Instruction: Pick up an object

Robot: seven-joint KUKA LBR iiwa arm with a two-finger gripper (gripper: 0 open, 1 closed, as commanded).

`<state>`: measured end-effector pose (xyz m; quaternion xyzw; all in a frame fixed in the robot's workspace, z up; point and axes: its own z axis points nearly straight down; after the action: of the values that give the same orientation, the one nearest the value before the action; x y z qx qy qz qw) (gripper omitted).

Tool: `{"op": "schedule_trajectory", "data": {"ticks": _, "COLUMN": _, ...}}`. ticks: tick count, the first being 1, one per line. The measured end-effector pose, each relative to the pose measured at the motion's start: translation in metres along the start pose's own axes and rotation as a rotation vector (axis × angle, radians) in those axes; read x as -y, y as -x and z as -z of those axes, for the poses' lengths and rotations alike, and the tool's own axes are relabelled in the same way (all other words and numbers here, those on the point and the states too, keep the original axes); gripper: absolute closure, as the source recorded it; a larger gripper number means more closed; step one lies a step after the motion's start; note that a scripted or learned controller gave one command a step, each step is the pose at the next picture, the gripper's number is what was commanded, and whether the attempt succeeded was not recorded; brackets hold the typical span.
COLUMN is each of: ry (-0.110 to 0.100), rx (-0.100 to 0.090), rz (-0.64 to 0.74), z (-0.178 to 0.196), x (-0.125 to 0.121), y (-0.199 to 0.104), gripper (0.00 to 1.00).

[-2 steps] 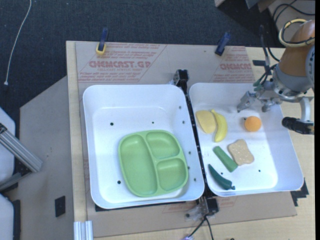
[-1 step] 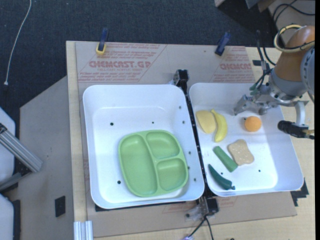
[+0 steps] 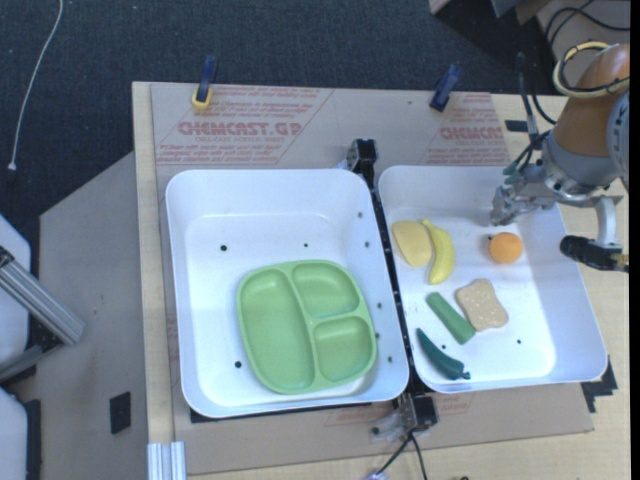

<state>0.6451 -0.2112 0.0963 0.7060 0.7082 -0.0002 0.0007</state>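
Board [image 3: 300, 118] under both bins: printed "CHEMCAST GP" in red, repeated along its far edge. Left bin [image 3: 200, 268]: one green divided plate [image 3: 305, 323], near the front edge. Right bin [image 3: 570, 338]: yellow banana [image 3: 438, 251] by the left wall, orange ball [image 3: 506, 247], bread slice [image 3: 482, 304], green stick [image 3: 450, 318], dark green piece [image 3: 440, 356] at the front-left corner. Gripper [image 3: 512, 203]: positioned at the far edge, just beside the ball; finger state cannot be told.

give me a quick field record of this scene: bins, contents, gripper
left bin: green divided plate
right bin: banana, pale yellow piece, orange, bread slice, two green pieces
gripper: over the right bin's far side, just above the orange, nothing seen between its fingers
fingers open or shut: cannot tell
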Motion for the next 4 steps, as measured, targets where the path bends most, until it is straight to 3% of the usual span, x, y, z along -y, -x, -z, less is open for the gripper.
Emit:
{"op": "schedule_trajectory", "data": {"ticks": 3, "ry": 0.008, "rx": 0.002, "rz": -0.002, "z": 0.161, "x": -0.011, "y": 0.002, "gripper": 1.00}}
{"op": "schedule_trajectory", "data": {"ticks": 4, "ry": -0.004, "rx": -0.003, "rz": 0.000, "z": 0.148, "x": 0.011, "y": -0.044, "gripper": 1.00}}
